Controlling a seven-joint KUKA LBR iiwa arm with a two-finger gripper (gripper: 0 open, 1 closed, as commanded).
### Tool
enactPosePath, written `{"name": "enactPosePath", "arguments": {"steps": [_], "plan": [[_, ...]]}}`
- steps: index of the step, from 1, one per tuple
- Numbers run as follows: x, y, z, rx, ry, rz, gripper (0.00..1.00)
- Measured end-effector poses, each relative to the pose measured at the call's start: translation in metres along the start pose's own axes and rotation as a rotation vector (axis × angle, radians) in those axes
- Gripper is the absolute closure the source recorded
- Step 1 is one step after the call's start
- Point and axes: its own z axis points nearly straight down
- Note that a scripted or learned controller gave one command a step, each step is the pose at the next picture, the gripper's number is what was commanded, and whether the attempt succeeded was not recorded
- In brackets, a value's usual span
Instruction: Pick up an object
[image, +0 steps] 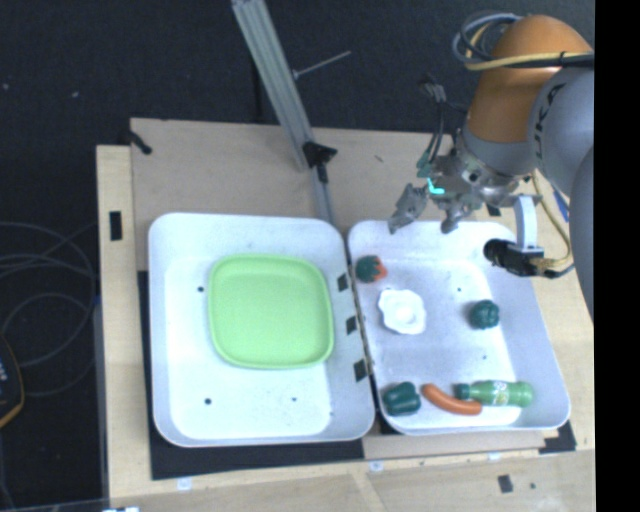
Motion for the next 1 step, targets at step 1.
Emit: {"name": "enactPosePath", "arguments": {"steps": [1], "plan": [[0.0000, 0.0000, 0.0001, 0.000, 0.000, 0.000, 0.00]]}}
